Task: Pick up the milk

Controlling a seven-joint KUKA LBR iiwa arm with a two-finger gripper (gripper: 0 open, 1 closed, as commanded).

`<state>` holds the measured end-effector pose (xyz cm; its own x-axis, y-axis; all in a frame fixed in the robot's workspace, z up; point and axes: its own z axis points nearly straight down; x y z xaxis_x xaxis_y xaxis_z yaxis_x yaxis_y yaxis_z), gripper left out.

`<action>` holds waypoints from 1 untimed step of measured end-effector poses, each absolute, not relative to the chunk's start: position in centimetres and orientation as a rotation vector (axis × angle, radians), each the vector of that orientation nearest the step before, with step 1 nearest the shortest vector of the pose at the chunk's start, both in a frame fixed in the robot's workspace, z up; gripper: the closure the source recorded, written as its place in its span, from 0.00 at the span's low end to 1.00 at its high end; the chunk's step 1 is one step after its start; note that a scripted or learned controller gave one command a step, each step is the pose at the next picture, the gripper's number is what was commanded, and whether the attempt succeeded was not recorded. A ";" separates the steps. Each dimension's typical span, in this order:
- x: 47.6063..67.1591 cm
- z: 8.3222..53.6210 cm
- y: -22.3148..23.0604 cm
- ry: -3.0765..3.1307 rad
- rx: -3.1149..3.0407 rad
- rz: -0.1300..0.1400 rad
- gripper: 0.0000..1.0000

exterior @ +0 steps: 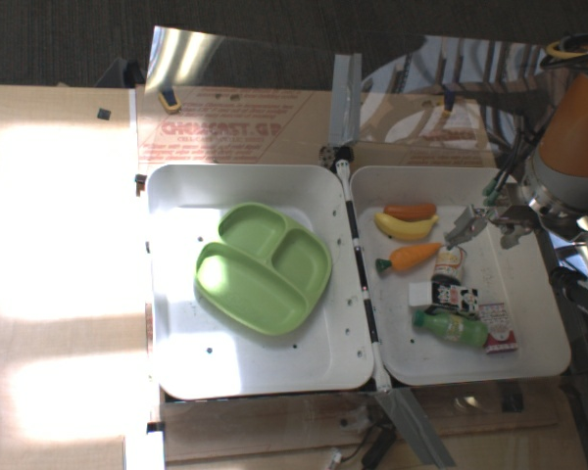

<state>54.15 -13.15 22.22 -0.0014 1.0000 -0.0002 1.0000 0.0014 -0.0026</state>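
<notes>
There's the arm [568, 140] at the right edge, a rounded orange section glowing in the light, with a pale grey collar just beneath it. Above the orange, a curved grey cap with a thin yellow line along its rim. Dark cables run down beside the wrist, one with a small green mark. Lower down sits the gripper [490, 228], bare grey metal, angular and bracket-like, with slim silvery fingers [464, 229] catching the light. More dark metal and cabling hangs below it at the frame's edge.
</notes>
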 end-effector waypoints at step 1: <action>52.2 9.1 -11.5 -2.379 -2.049 0.001 0.00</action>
